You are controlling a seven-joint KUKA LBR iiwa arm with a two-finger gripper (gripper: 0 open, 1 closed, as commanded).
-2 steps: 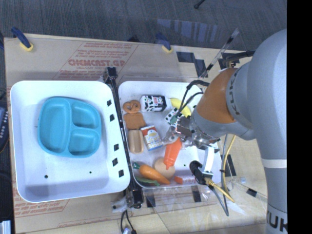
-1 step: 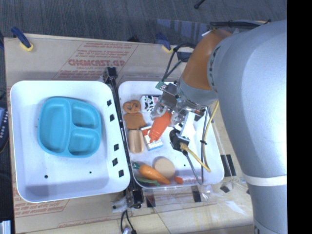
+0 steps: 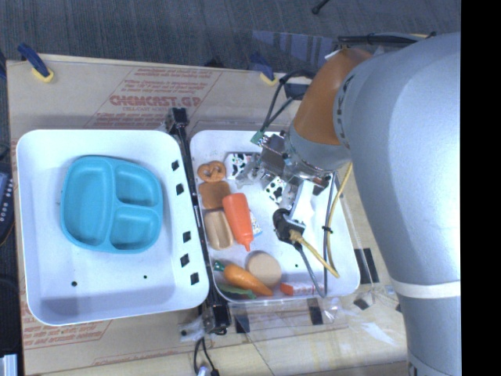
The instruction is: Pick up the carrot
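The arm reaches in from the right and its pincer [image 3: 262, 169] hangs over the far end of the right bin [image 3: 227, 141], close to a black-and-white spotted toy [image 3: 239, 165]. The wrist covers it from where I stand, so I can't tell whether it is spread or pressed together, and I see nothing held in it.

The carrot [image 3: 249, 280] lies at the opposite, near end of that bin. It rests on a slant with its green top toward the left corner, just beside a round beige piece [image 3: 264, 267]. A fat orange-red piece [image 3: 237, 218] and a bun [image 3: 218, 229] lie between it and the pincer. The left bin [image 3: 31, 147] holds a blue divided plate [image 3: 112, 204].

To my eye the pick is not yet begun and this is the approach stage. The next move calls for travelling toward the near edge, lining up across the carrot's slanted body, then coming down without nudging the beige piece or catching the bin wall.
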